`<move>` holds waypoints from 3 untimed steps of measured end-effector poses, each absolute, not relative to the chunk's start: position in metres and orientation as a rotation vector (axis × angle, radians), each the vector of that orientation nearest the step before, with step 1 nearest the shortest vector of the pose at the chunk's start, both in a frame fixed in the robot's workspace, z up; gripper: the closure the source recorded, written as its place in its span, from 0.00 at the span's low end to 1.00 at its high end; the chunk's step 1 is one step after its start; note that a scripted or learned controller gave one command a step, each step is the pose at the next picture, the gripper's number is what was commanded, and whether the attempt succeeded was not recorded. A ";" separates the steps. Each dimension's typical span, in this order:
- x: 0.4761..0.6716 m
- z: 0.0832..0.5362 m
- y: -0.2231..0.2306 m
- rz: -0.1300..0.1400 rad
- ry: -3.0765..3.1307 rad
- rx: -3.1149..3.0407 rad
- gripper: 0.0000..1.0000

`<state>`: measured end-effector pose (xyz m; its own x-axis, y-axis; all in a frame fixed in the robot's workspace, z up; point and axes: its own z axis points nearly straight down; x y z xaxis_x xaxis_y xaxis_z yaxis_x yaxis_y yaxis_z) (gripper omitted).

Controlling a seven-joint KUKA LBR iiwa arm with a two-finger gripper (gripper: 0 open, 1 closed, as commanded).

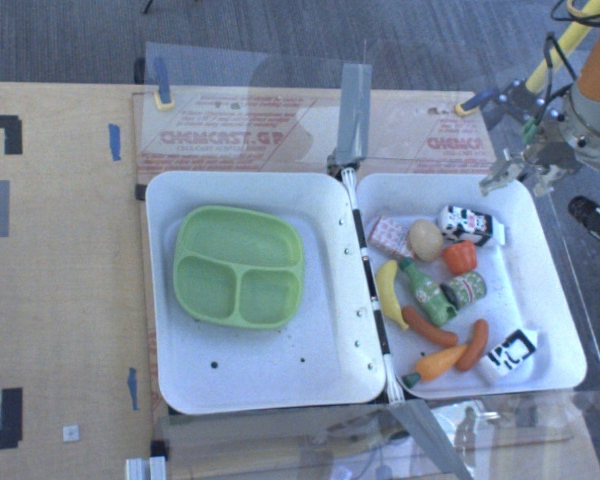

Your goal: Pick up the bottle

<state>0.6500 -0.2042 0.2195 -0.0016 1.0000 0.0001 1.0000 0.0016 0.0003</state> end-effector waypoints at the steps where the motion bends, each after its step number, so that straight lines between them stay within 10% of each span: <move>1: 0.628 0.265 -0.202 0.001 2.283 2.152 0.00; 2: 0.617 0.270 -0.215 0.001 2.110 2.323 0.00; 3: 0.629 0.366 -0.209 0.001 2.300 2.133 0.00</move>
